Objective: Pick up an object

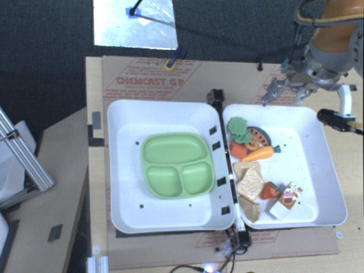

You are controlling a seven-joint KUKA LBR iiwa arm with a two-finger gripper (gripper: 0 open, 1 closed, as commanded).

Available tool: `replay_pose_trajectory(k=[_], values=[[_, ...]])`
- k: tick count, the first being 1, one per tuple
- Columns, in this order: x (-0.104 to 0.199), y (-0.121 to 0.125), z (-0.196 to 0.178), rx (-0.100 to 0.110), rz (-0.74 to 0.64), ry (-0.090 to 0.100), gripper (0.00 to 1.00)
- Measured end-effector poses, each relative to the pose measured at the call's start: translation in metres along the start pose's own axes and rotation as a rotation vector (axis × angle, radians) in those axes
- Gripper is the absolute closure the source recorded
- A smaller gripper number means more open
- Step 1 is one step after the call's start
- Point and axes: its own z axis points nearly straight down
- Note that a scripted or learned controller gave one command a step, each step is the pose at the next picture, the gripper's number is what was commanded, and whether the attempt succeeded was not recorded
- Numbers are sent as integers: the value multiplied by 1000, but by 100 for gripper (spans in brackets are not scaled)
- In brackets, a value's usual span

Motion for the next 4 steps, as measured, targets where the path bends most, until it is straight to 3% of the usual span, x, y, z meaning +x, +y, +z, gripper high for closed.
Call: replay_pose_trajectory(k=[1, 4], values=[[0, 2, -8, -12, -2, -1, 0], [-3, 9, 138, -10, -2, -1, 0]])
